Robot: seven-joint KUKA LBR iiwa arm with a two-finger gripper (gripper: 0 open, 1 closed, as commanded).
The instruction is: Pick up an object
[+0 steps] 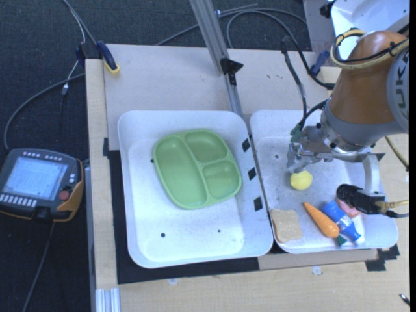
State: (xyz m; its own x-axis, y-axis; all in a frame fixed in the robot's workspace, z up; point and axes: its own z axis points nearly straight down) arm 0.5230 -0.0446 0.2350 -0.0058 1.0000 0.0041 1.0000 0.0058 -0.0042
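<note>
gripper (299, 164): just above yellow ball (301, 180); can't tell how wide it's set
risk: round, prob rolls twd carrot (321, 220) if nudged off-ctr

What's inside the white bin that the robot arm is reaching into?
A yellow ball, an orange carrot, a slice of bread and a blue object lie in the bin. The arm covers its far right part, so anything there is hidden.

Green plate (195, 168), yellow ball (301, 180), orange carrot (321, 219)
</note>
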